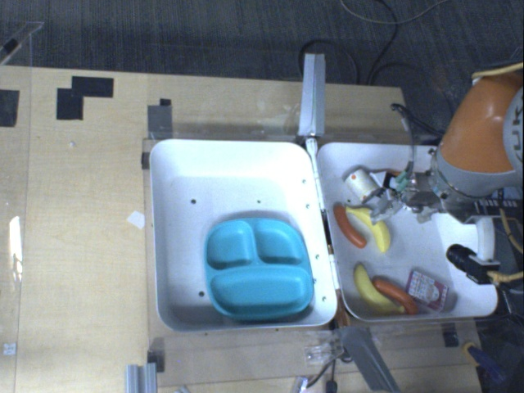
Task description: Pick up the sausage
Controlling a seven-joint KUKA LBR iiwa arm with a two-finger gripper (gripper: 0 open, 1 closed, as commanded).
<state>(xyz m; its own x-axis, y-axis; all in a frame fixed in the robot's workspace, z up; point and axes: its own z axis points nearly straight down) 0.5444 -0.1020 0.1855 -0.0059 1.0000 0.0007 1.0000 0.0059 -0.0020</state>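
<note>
From my feed I see the end effector (385, 205) low in the right bin (471, 301), hovering at the upper end of a banana (373, 227) — I cannot tell how wide it stands. The sausage (350, 225) lies just beside that banana on its left, near the bin's left wall, slanted and free of any grip. A second sausage (396, 294) rests against another banana (372, 289) near the front wall, with a small dark packet (429, 289) beside them. The left bin (176, 219) holds a blue divided tray (258, 268). Both bins sit on the wooden surface (74, 219).
</note>
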